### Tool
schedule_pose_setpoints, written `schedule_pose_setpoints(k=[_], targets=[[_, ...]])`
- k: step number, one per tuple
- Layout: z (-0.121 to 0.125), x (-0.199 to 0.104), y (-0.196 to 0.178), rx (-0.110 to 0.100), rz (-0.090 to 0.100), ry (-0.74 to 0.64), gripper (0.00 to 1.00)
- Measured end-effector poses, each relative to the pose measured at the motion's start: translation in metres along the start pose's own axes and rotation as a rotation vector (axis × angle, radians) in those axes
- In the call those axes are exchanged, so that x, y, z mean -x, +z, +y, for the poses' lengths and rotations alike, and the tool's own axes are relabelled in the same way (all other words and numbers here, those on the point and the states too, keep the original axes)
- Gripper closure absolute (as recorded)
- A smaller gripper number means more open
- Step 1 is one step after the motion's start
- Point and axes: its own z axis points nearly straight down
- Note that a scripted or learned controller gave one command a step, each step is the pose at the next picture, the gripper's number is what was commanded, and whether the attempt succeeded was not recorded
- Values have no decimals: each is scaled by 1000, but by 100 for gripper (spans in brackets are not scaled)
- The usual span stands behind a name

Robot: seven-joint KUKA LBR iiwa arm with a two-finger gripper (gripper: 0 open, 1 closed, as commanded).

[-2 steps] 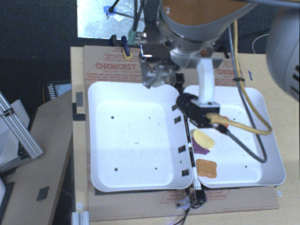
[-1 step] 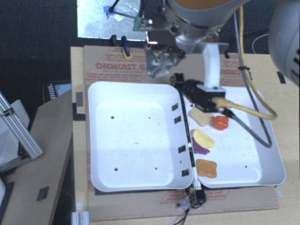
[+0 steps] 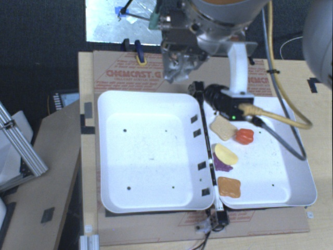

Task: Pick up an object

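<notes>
Nearest the lens: flat orange-brown piece (image 3: 229,187), right white bin (image 3: 291,191), by the divider. Yellow oval (image 3: 226,154), purple scrap (image 3: 223,165), red lump (image 3: 244,136), tan slab (image 3: 223,128) lie behind it. Claw (image 3: 178,69) hovers beyond the bins, opening unreadable. Approach step; next: travel over one piece, descend.

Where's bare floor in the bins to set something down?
The left bin has open floor from wall to wall. In the right bin, the stretch right of the red piece is bare. It is crowded along the divider: tan piece, yellow piece, purple piece, orange piece.
</notes>
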Motion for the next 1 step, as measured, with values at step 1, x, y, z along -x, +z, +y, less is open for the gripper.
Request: schedule_pose_setpoints(k=[1], targets=[[0, 0, 0, -1, 0, -1, 0]])
